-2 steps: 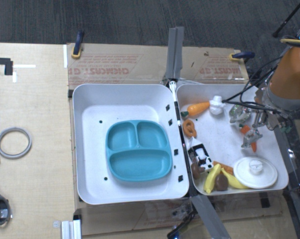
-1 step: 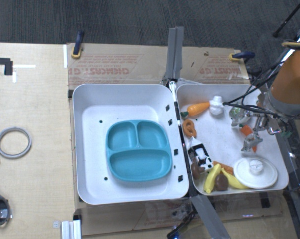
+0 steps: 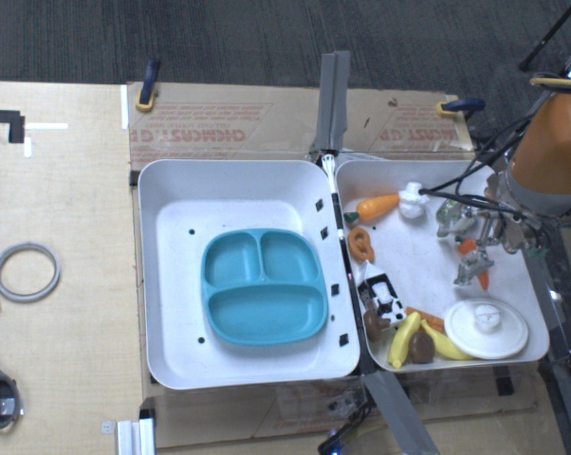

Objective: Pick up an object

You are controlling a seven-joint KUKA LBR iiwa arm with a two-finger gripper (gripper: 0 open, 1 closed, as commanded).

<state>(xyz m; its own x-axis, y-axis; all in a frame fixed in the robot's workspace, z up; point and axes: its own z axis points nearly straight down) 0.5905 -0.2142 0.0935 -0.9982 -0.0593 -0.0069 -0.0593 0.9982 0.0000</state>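
A pale wooden bench (image 3: 58, 159) sits under me on dark carpet, with cardboard (image 3: 295, 121) laid beneath two white bins. My arm (image 3: 551, 159) comes in from the right, its orange band high at the frame's edge, the wrist bent down over the right bin (image 3: 537, 311) with cables trailing across it. My pincer (image 3: 470, 254) hangs low over that bin's right half, pointing down at the floor of the bin; I cannot tell how it stands, because the metal there blurs together. A small orange piece (image 3: 482, 277) shows right at its tip, but whether it is pinched I cannot say.

Just below my pincer lies a round white lid (image 3: 489, 325). To its left, at the far end of the bin, rest a carrot (image 3: 378, 206) and a small white figure (image 3: 413, 201). Farther left, by the dividing wall, is an orange ring-shaped toy (image 3: 361, 245), then a black-and-white block (image 3: 380, 295). Below and left of me, bananas (image 3: 404, 337) sit against a brown lump (image 3: 420, 346).

Well to my left, the left bin (image 3: 162, 254) holds a blue divided plate (image 3: 264, 287).
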